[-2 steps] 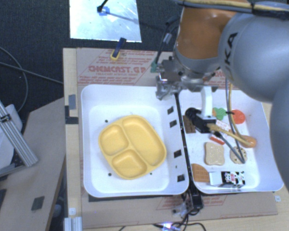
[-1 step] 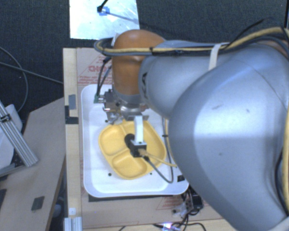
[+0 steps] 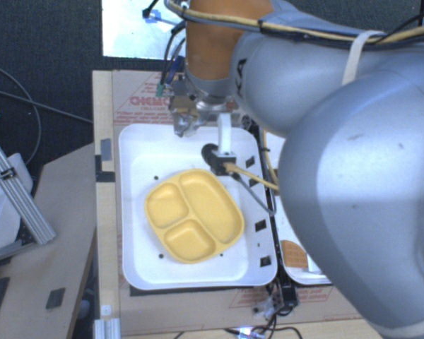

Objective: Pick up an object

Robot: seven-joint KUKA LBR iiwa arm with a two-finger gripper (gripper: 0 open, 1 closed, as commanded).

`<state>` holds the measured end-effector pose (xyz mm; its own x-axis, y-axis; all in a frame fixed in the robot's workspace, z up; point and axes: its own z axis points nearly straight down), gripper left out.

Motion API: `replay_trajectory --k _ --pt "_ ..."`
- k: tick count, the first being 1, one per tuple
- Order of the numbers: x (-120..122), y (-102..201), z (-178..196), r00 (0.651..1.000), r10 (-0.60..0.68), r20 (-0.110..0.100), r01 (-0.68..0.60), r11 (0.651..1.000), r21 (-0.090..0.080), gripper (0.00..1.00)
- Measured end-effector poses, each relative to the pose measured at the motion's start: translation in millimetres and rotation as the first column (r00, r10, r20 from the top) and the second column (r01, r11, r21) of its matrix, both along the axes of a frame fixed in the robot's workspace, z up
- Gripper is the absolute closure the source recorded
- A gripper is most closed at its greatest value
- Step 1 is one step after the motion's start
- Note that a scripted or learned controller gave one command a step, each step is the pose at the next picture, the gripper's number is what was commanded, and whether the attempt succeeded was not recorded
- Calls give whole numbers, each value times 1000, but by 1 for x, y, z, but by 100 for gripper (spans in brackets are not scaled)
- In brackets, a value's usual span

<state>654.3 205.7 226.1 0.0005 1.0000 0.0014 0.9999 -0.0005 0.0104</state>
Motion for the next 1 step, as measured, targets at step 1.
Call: replay_trajectory --k 1 --pt "13 31 -148 1000 7 -11 -7 1000 0 100"
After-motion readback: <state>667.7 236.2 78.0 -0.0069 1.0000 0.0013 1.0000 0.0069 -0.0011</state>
